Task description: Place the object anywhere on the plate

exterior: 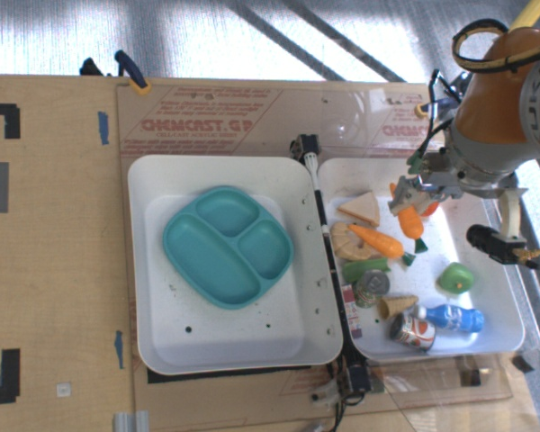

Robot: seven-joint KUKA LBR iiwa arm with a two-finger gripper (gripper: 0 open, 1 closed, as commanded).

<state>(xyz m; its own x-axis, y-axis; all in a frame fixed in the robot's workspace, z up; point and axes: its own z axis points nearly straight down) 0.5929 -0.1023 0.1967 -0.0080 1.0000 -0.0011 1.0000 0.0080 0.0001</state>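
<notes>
A teal divided plate (227, 246) lies in the left white bin (153, 331). My gripper (416, 202) hangs over the back middle of the right bin (508, 322), well to the right of the plate. It is shut on a small orange carrot-like toy (413, 222), whose lower end with a green tip pokes out below the fingertips. The arm's orange band (499, 70) rises behind it at the upper right.
In the right bin lie a sandwich wedge (362, 208), a longer carrot (378, 239), a bread slice (346, 239), a tin can (373, 286), a cone (397, 305), a soda can (415, 331), a blue bottle (454, 318) and a green apple (455, 278). A black divider (328, 250) separates the bins.
</notes>
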